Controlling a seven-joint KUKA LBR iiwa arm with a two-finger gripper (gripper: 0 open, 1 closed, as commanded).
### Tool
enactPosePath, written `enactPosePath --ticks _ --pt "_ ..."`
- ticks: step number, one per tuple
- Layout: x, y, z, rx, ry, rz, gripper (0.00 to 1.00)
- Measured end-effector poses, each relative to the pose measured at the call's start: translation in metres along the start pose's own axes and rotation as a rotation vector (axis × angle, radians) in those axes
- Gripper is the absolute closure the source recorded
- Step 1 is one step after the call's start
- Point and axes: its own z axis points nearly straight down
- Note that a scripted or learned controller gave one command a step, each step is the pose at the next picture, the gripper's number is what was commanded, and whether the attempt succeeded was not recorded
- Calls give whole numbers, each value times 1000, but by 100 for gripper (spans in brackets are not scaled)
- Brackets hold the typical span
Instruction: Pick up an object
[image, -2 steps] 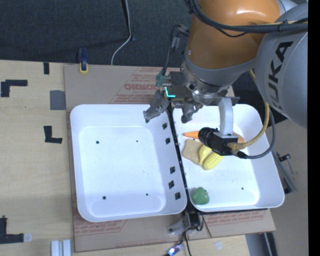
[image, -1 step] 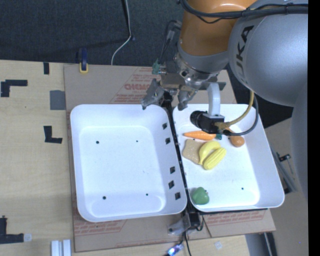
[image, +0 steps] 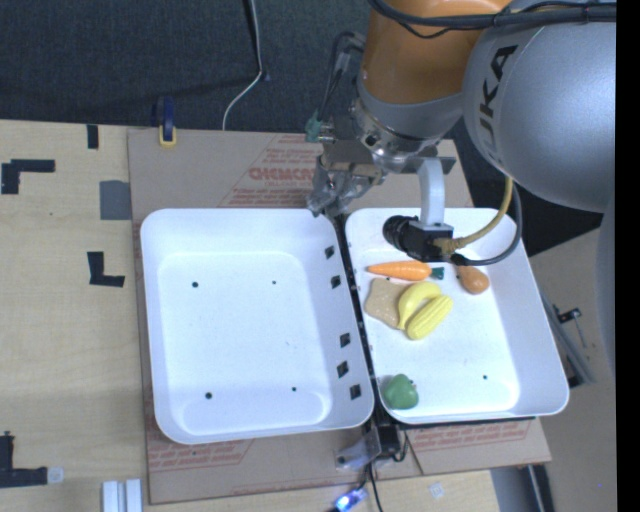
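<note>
Currently the gripper (image: 330, 198) hangs at the far end of the rim where the two bins meet, above the top-left corner of the right bin (image: 520, 390). Its tip is dark and seen against the rim, so I cannot tell how it is set; nothing is visibly in its hold.

Candidate objects all lie in the right bin: a carrot (image: 399, 270) lying crosswise, a yellow corn cob (image: 425, 310) just below it and resting on a tan flat piece (image: 381, 304), a small orange-brown item (image: 473, 281) to the right of the carrot tip, and a green piece (image: 401, 392) alone at the near-left corner. The left bin (image: 160, 330) holds none.

Judgement: the pick is not yet begun. The carrot looks nearest to the tool, but it is slim and may roll. The green piece stands apart from its neighbours yet sits close to the bin wall, which risks a collision. Advice: centre over the chosen object and descend straight.
</note>
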Motion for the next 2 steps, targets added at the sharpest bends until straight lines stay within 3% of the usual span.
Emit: enactPosePath --ticks 1,2 --pt "24 18 84 3 1 1 100" --pt "23 18 79 -2 3 1 0"
